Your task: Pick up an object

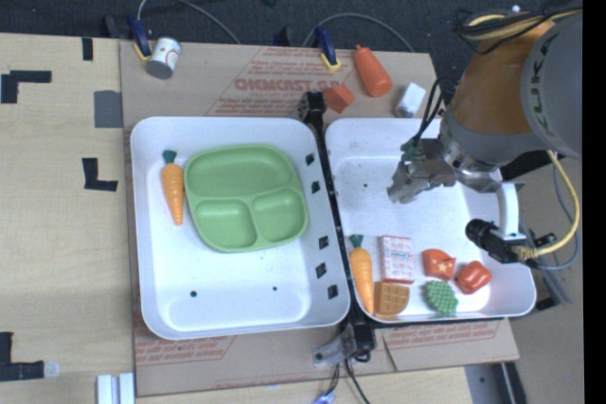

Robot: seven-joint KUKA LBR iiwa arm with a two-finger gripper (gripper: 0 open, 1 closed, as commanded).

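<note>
Outside the bins, cardboard sheet [275, 90] is lying under everything w/ red print on it. Small can [163, 56] is sitting at its top left corner, orange bottle-ish thing [372, 71] + white cube [412, 97] are resting up top right. Blue clamps [328, 52] are gripping the back edge.

Both bins [151, 232] are white. The divided plate [248, 197] is light green. The two carrots [172, 189] [362, 272] are orange with green tops. The waffle [390, 299] is golden brown with a grid pattern. The counter [57, 232] is pale wood with dark grey marks.
</note>
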